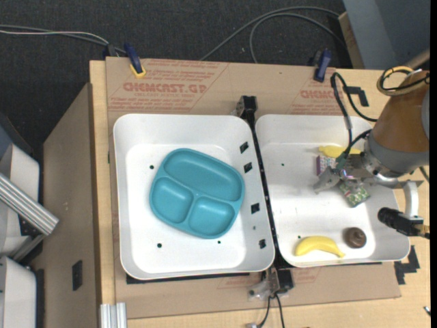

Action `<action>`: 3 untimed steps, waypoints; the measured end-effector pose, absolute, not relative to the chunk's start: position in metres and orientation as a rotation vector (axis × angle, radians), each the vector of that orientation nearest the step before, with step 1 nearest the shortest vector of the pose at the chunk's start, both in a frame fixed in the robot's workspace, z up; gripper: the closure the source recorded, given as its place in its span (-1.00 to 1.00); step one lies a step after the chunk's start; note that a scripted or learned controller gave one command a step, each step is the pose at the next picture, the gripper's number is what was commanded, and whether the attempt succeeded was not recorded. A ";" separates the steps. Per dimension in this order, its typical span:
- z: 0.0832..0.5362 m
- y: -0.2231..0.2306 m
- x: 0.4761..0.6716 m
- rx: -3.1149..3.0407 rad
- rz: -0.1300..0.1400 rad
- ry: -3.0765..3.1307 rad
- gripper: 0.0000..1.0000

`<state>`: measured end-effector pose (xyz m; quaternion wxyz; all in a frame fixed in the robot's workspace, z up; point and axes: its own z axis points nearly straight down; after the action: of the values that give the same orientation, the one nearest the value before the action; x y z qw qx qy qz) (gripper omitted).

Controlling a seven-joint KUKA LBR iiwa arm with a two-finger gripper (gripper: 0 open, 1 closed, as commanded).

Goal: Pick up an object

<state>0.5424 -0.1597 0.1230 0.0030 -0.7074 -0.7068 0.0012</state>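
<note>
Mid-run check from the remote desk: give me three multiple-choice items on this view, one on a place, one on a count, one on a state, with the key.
1. Where does the teal divided plate lie?
A. In the left bin
B. In the right bin
C. On the cardboard outside the bins

2. How many compartments does the plate have?
A. Two
B. Three
C. Five

3. How does the banana lie?
A. Hanging from the gripper
B. On the plate
C. Flat on the floor of the right bin, near its front edge

Key:
1 A, the plate sits in the middle of the left bin.
2 B, one long section and two smaller ones show.
3 C, it lies apart from the gripper, which is over the items further back in that bin.
</note>
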 end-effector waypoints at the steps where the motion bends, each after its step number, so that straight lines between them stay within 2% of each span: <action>1: 0.082 -0.159 0.542 -2.217 0.003 -2.217 -1.00; 2: 0.096 -0.159 0.543 -2.221 -0.002 -2.219 1.00; 3: 0.146 -0.157 0.535 -2.224 -0.004 -2.225 1.00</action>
<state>0.5351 -0.1568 0.1463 -0.0021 -0.7069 -0.7073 -0.0014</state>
